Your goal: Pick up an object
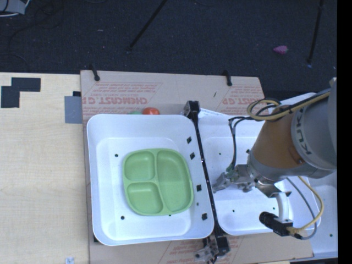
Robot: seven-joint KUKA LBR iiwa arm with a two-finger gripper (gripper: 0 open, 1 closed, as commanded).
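Dark floor lies behind a bench with two white bins; a green plate (pixel 158 181) lies flat in the left bin (pixel 104 147). It looks light, stiff and slick, best pinched at its raised rim. Over the right bin (pixel 236 224), the gripper (pixel 228 179) points left, its grip state hidden.

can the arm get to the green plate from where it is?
Probably yes. The green plate lies flat and alone in the left bin, open from above. The arm is over the right bin; only the low divider lies between.
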